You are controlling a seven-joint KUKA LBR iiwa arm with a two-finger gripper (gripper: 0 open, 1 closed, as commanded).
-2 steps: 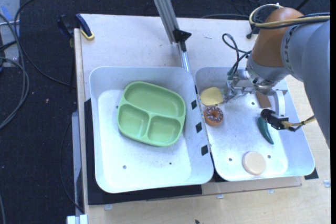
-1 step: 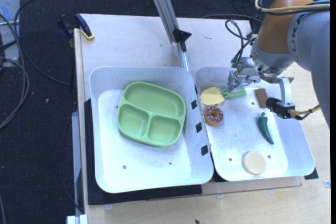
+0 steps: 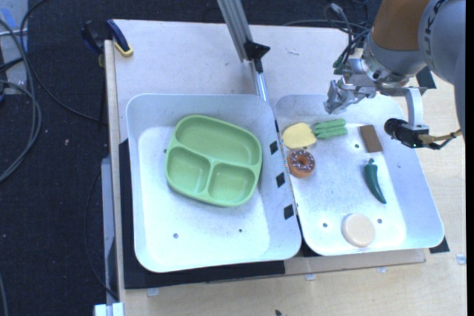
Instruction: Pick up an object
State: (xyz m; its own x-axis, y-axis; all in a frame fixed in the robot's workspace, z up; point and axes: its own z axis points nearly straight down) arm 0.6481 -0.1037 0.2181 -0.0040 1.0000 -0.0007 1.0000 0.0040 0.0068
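My gripper [image 3: 337, 103] hangs over the far edge of the right bin [image 3: 415, 189], just above and right of a light green ridged piece [image 3: 329, 129]. Beside that piece lies a yellow lump [image 3: 298, 135], and a sprinkled donut [image 3: 301, 163] sits just in front of it. A brown block [image 3: 369, 138] lies to the right, a dark green pepper [image 3: 374, 180] in front of it, and a cream disc [image 3: 359, 229] near the bin's front. Nothing shows between the fingers.
The left bin [image 3: 148, 233] holds a green divided plate [image 3: 214, 160]. A slanted metal pole [image 3: 229, 0] crosses the bench behind the bins. A blue and yellow clamp [image 3: 118, 38] sits at the bench's far left corner. Cables lie on the dark floor.
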